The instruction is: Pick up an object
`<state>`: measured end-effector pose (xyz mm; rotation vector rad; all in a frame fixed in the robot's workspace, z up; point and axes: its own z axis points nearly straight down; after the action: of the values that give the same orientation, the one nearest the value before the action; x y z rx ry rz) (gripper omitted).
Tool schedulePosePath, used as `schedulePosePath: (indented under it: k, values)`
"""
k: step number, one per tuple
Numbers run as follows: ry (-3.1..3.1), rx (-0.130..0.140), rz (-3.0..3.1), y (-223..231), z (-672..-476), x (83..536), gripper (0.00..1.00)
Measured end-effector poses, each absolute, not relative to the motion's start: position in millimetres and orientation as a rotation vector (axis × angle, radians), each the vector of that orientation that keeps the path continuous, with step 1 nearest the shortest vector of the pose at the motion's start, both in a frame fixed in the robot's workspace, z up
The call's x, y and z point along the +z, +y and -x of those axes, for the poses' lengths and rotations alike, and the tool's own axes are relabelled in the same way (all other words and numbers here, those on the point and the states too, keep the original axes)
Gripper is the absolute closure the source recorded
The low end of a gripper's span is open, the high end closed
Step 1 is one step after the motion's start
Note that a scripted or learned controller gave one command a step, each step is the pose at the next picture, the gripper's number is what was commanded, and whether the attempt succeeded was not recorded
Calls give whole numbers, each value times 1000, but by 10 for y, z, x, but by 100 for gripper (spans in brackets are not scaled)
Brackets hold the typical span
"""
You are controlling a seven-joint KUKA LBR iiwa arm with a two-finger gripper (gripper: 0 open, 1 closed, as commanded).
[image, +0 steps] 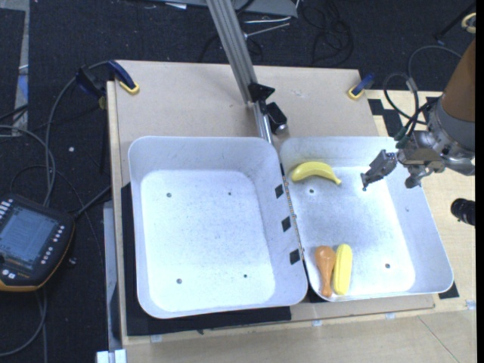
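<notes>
lying crosswise, banana (315, 172) points its tips left and right; open gripper (394, 171) hovers beside, empty.

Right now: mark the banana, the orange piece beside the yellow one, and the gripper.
banana (315, 172): camera view, middle of its curve.
orange piece (326, 267): camera view, its mid-body.
gripper (393, 174): camera view, midway between its two fingertips.

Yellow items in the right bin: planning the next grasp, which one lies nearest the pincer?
The curved banana at the bin's far end; the straight yellow piece lies at the near edge.
</notes>
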<state>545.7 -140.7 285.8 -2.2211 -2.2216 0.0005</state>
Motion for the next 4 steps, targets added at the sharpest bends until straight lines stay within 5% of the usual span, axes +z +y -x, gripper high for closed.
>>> schedulePosePath:
  k: [3,4]
  values:
    - [-2219,4,2219,-1435,-5409,1464,0]
    - [-2221,0,2222,-1438,-5420,1586,100]
